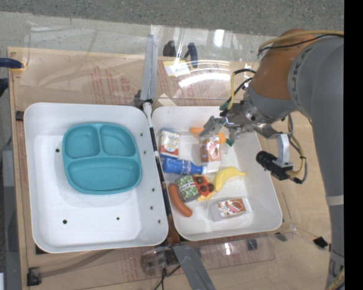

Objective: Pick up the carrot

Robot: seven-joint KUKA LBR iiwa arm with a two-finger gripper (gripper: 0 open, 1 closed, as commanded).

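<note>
The carrot (pixel 197 130) lies near the back of the right bin (pixel 263 186). Only its orange tip shows to the left of the gripper, and a bit of green (pixel 231 141) pokes out to the right. The gripper (pixel 218 125) hangs directly over the carrot's middle, low in the bin, and hides most of it. The grey arm with its orange band reaches in from the right.
Around the carrot in the right bin are a small carton (pixel 169 142), a red packet (pixel 210 150), a blue tube (pixel 181 166), a banana (pixel 227 177), a sausage (pixel 180 202), a green-red toy (pixel 193 188) and a wrapped pack (pixel 230 208). A teal divided plate (pixel 101 157) sits in the left bin (pixel 42 210).
</note>
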